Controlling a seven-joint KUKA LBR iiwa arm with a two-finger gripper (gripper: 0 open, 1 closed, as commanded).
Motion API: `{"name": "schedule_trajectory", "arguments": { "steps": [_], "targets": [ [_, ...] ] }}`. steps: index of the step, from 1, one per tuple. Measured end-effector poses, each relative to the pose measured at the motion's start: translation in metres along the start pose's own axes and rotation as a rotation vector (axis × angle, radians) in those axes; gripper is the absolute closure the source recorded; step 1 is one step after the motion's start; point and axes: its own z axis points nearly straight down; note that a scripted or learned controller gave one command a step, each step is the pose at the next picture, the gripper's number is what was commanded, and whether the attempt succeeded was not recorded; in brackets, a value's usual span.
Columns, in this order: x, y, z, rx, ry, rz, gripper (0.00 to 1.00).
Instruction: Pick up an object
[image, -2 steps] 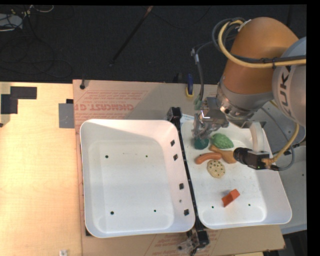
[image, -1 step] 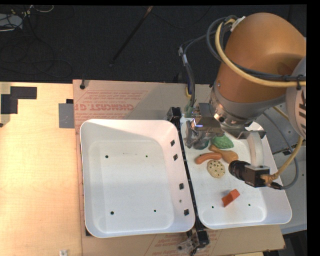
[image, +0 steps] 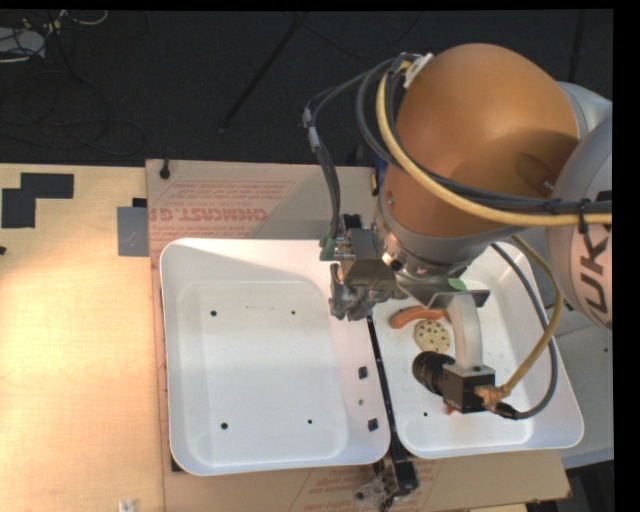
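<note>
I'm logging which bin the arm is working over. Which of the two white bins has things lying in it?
The right bin, under the arm: an orange piece and a tan perforated piece lie in it. The left bin shows bare floor.

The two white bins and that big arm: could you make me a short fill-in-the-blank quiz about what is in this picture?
1. The arm hangs over the ____ bin.
2. The band above the arm's wrist is coloured ____.
3. The orange, sausage-like object lies in the ____ bin.
4. The left bin and the right bin stand ____ each other.

Missing words: right; orange; right; beside
</note>
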Motion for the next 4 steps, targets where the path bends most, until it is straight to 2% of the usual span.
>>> {"name": "schedule_trajectory", "arguments": {
  "steps": [1, 2, 3, 4],
  "targets": [
    [0.026, 0.025, -0.095, -0.009, 0.002, 0.000, 1.00],
    [-0.049, 0.037, 0.026, 0.009, -0.004, 0.010, 1.00],
    [-0.002, 0.001, -0.080, -0.008, 0.003, -0.003, 1.00],
    [-0.033, 0.000, 0.037, 0.011, -0.004, 0.007, 1.00]
  ]
}}
